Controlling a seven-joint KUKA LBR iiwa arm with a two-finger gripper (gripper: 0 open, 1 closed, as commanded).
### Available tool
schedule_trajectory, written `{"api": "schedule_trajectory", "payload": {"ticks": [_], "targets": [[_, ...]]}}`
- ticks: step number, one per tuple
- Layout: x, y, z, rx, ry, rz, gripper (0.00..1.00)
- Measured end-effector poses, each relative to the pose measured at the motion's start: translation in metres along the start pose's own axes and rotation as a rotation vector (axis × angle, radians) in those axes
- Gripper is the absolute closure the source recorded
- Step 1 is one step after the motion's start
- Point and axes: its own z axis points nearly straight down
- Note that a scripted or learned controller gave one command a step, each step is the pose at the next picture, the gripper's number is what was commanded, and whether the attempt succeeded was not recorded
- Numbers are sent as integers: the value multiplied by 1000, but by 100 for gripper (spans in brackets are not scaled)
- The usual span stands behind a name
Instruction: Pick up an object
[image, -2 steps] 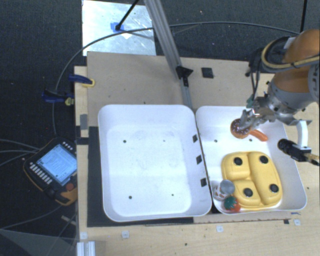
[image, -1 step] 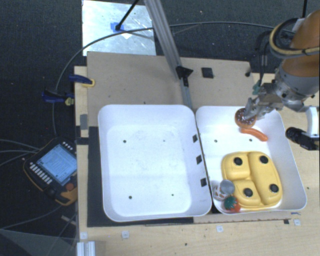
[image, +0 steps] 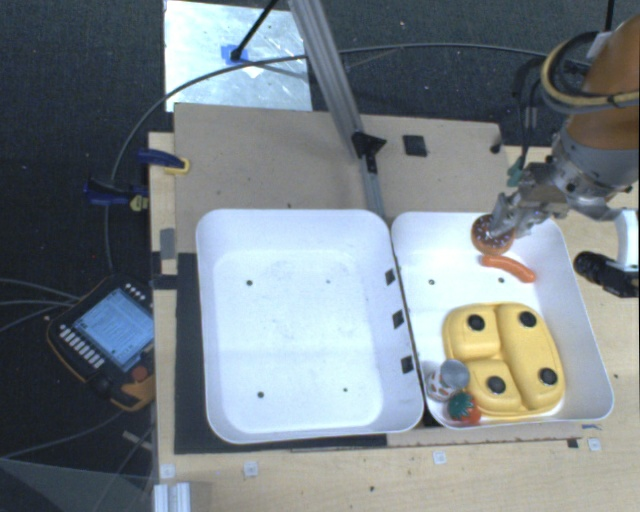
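My gripper (image: 508, 214) hangs over the far part of the right bin (image: 430, 240), right above a small brown round object (image: 489, 237) that it partly hides. Whether it touches that object I cannot tell. Just in front of it lies a curved orange sausage-shaped piece (image: 509, 266). A big yellow toy (image: 503, 358) with several black dots fills the near part of the bin. At the toy's near left corner sit a small grey object (image: 453, 374) and a red and green one (image: 461, 405).
The left bin (image: 215, 240) stands beside the right one, their rims meeting at black clips (image: 397, 318). A slanted metal pole (image: 338, 85) crosses the back of the bench. A teach pendant (image: 108, 335) lies on the floor at the left.
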Motion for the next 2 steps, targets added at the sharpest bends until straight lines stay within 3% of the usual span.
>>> {"api": "schedule_trajectory", "payload": {"ticks": [2], "targets": [[90, -24, 11, 3, 1, -1, 100]]}}
